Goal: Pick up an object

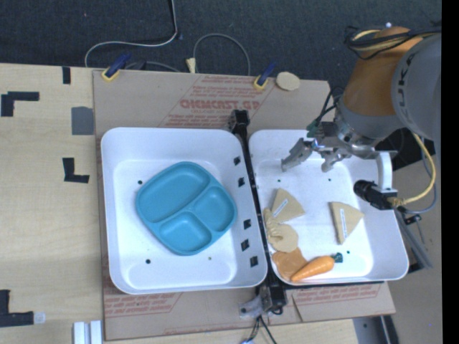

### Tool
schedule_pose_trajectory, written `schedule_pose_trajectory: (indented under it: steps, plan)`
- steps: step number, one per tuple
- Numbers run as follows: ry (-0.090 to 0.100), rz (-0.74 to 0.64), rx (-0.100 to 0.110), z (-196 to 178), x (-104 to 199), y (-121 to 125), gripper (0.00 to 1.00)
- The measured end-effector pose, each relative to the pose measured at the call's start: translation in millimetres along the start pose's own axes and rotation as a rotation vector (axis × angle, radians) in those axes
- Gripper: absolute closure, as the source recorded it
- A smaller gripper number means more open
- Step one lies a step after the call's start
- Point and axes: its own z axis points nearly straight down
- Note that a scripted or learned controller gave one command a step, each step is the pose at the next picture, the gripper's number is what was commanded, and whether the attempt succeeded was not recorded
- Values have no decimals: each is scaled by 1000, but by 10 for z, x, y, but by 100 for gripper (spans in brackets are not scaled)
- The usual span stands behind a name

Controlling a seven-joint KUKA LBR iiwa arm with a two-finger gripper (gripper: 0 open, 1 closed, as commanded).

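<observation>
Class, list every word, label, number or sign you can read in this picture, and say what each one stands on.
Red printed lettering on the cardboard sheet behind the bins: too blurred to read with confidence.
Red print on the cardboard's front edge: too small to read.
Pale strips on the tan wedge pieces in the right bin: no legible text.
Blue divided plate: no markings.

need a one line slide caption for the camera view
KUKA arm's open gripper hovers over the right bin above tan wedges and a toy carrot; a blue divided plate sits in the left bin.
</observation>
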Motion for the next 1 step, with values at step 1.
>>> schedule_pose_trajectory:
  steps: [1]
  plan:
    - [1,1,9,941,1,-97,0]
